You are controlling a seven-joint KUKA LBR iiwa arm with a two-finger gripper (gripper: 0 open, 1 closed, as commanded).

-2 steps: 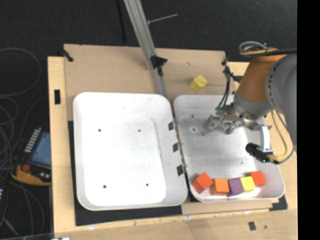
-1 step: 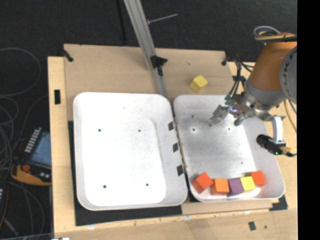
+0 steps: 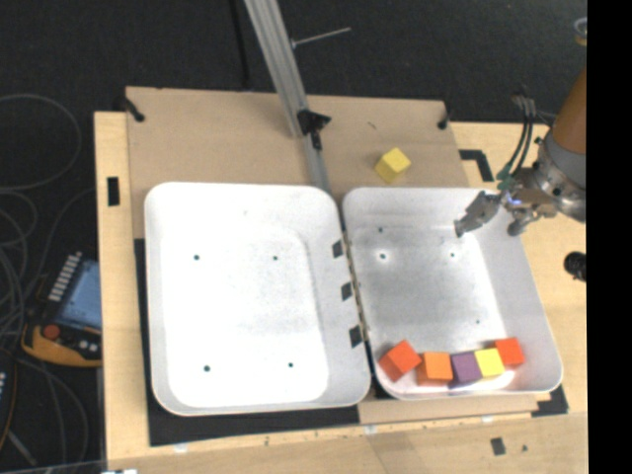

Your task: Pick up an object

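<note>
A: While the pincer [image 3: 491,215] hangs over the upper right of the right bin [image 3: 425,265], log what's on hand. Item 1?

B: Pincer, 1 pc. Two fingers spread apart, nothing btwn them. Sits near the bin's far right wall, well apart from any block.

A: Item 2, pickable stock?

B: Row of 5 blocks along the near wall of the right bin, packed side by side: red-orange block [image 3: 399,359] at left end, tilted; orange block [image 3: 434,365]; purple block [image 3: 464,367]; yellow block [image 3: 490,363]; red block [image 3: 510,352] at right end. Plus 1 loose yellow cube [image 3: 392,164] on the counter [image 3: 247,136] outside both bins, behind the right one. Left bin [image 3: 247,294]: no stock.

A: Risks?

B: Judgement only. (a) Blocks touch each other and hug the wall, so no room for a finger on either side; fingers may land on top of a neighbour or jam vs. the rim, and close on nothing. (b) Middle 3 are worst; end blocks have one free side. (c) Tilted red-orange one could twist or pop out when squeezed. (d) Closing at an angle across 2 blocks may push the row apart w/o a grip.

A: And the loose cube?

B: Free on all sides, easiest shape to grab, but it's out of the bin; may be beyond where the program looks. Metal pole [image 3: 281,62] stands near it; arm could clip that.
</note>
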